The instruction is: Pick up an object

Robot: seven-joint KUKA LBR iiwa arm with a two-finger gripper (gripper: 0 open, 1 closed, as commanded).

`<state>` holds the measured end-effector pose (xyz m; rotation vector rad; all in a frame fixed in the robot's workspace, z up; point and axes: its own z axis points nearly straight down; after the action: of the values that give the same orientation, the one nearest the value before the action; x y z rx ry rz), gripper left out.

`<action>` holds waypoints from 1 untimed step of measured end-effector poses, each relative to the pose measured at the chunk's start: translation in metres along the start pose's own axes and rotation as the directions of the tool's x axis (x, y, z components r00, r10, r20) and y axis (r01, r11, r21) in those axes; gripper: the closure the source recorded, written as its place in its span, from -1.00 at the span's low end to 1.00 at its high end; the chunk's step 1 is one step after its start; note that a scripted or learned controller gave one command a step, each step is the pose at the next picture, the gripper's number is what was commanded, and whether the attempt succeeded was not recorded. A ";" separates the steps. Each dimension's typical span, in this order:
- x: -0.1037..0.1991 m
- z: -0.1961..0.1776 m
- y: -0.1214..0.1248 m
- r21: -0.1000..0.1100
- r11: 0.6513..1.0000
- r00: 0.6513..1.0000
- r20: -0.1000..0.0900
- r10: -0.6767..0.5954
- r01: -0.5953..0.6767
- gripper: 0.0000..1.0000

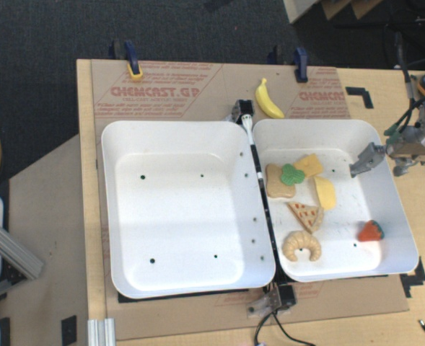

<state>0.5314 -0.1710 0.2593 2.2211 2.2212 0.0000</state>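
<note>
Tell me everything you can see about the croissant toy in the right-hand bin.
The croissant is a small toy pastry, tan with paler ridges, looking like moulded plastic. It is curved into a crescent with both tips pointing toward the near wall, and it lies flat on the floor of the right bin, toward the near left corner. The waffle wedge sits just behind it, close or barely touching; I cannot tell which. The end effector is well away from it.
</note>
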 end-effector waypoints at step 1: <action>0.015 0.165 0.027 0.010 1.000 1.000 -0.004 -0.003 0.003 -1.00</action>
<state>0.5580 -0.1557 0.0945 2.2252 2.2314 -0.0072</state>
